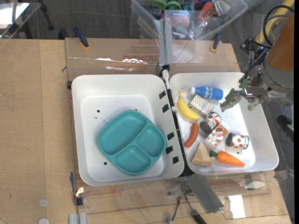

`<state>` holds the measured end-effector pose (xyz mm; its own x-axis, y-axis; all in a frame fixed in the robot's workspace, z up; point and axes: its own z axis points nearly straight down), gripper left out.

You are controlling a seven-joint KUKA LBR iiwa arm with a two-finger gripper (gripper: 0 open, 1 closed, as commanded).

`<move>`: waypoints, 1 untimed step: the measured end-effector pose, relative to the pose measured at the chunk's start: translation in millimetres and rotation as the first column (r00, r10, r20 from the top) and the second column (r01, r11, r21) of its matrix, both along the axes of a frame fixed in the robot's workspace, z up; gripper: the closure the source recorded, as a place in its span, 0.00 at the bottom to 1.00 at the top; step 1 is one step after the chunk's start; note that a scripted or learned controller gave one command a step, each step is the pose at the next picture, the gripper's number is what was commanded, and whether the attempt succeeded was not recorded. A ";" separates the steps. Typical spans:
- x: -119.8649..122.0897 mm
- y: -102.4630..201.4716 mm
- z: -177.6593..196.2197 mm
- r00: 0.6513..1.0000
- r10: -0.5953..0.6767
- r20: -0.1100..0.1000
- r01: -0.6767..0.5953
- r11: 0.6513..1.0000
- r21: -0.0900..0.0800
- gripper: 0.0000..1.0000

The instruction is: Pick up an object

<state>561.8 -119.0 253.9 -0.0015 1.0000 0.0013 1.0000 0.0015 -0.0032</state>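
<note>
An orange band wraps the grey arm (283,55), black cables loop above, and the pincer (242,101) looks dark grey metal.

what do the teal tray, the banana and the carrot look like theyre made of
Teal tray: likely moulded plastic, matte, one even colour, rounded compartment walls. Banana: probably toy plastic, smooth, uniform yellow with a slight sheen. Carrot: seemingly plastic too, flat orange with a green end; too small to be sure.
</note>
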 end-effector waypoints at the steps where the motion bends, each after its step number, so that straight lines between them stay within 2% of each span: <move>1: 55.0 41.8 -68.4 1.000 0.008 0.001 -0.008 1.000 -0.001 0.00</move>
